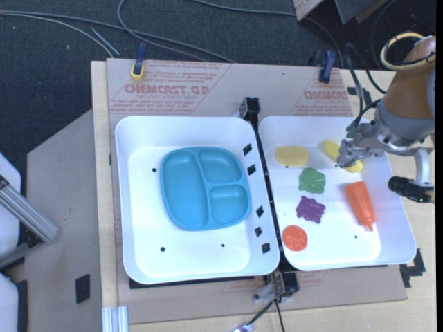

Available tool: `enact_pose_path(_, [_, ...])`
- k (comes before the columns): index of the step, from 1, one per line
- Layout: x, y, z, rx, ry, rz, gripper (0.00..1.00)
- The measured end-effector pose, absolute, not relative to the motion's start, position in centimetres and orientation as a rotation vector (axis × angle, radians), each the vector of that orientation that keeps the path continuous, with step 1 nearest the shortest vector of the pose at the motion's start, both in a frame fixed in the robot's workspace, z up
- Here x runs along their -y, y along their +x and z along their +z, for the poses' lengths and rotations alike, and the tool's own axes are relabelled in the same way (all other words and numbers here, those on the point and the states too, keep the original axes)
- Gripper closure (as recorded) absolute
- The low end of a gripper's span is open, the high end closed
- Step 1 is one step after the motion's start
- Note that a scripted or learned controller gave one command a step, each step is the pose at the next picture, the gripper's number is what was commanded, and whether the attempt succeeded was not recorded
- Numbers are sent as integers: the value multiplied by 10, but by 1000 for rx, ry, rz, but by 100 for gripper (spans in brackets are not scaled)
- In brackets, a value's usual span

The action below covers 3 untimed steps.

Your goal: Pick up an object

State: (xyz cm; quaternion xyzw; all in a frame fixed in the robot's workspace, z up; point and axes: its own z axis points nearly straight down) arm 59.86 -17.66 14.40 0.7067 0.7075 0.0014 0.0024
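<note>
Reaching in from right, gripper (351, 153) low over a yellow object (335, 151) in the right bin (396, 244); finger state unclear. Nearby: smooth orange carrot (360, 203), lumpy purple piece (311, 209).

arm (408, 95) reaching in from right, wrist bent down, jaws pointing downward.

Dark carpet floor (55, 61) with loose cables (159, 5)
</note>
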Motion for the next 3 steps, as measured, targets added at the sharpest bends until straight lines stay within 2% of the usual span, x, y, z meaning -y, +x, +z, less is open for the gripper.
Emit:
enact_pose_path(1, [180, 606, 207, -2218, 2214, 6, 100])
enact_pose_path(2, [175, 609, 252, -2220, 2216, 5, 100])
enact_pose_path(3, [117, 591, 243, -2230, 2219, -1, 100])
